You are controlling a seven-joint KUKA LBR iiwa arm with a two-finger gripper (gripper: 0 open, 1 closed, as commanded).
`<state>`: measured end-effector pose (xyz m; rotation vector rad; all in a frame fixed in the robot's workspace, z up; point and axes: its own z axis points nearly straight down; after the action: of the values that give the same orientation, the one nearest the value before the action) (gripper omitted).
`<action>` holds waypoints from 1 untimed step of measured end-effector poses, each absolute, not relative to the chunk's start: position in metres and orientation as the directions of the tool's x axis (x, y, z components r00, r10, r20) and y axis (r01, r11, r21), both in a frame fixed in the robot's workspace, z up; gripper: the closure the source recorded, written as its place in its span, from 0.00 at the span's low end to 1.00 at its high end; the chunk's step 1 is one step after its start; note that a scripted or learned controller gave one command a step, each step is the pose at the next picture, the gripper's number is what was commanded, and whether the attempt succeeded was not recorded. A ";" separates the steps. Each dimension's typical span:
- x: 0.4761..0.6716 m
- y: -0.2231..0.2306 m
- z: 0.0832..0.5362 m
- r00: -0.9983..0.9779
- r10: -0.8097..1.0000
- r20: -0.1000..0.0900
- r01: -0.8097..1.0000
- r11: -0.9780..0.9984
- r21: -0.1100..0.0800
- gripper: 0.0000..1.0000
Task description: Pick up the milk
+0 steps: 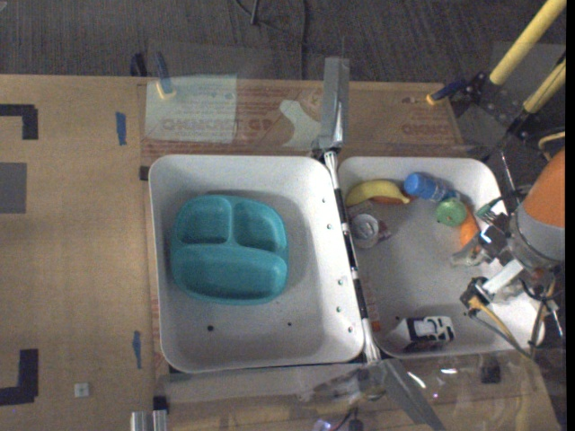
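The tabletop (72, 268) is tan board with black tape marks along its left edge and bits of blue tape here and there, and it carries two shallow white bins side by side. The left bin (180, 330) is taken as the landmark. Inside it, toward its upper left, lies a teal divided plate (229, 248) with three compartments. Touching the left bin along its right wall is the right bin (413, 277). Past that bin's right rim, well apart from the left bin, the arm (548, 209) reaches in, grey with an orange band, and its gripper (481, 296) hangs over the right bin's right side; whether it is wide or narrow cannot be told, and nothing shows between its parts. In the right bin's top, a yellow banana (377, 190) lies nearest the left bin, then a blue bottle (424, 186), then a green round thing (451, 211) with an orange one (468, 232) just beside it. A small metal can (365, 228) sits just right of the left bin's wall. The milk (429, 329), a small dark and white carton lying on its side, rests in the right bin's lower part, below and left of the gripper and apart from it.
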<state>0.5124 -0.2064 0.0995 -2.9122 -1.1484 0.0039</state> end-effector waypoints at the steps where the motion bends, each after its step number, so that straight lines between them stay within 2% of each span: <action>1: 0.512 -0.210 0.110 0.736 0.677 0.002 0.677 -0.736 -0.008 1.00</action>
<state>0.5119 -0.2100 0.1103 -2.9192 -1.1395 0.0016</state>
